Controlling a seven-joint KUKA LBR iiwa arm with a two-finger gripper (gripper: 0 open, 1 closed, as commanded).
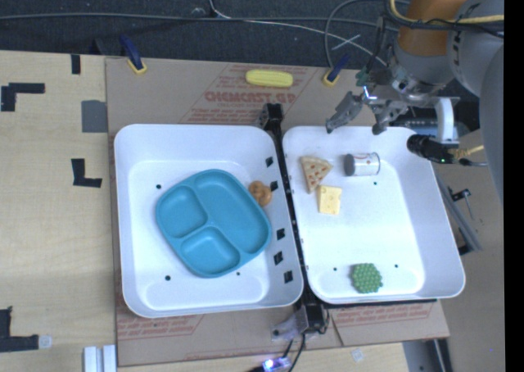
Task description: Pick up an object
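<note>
Camera view: the gripper [358,112] is hovering over the right bin's [426,239] far rim, fingers spread wide and holding nothing. A small cylindrical can [361,165] (smooth, lying on its side, long axis across the bin) is sitting just inward of the gripper, beside a flat cracker wedge [314,171] and cheese square [330,199].

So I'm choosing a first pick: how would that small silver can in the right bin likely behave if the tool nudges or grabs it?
The silver can lies on its side on the flat floor of the right bin, so a nudge would probably roll it. Its curved, shiny wall looks smooth and may slip between fingers. It appears small and likely light, so even a glancing touch could shift it.
</note>
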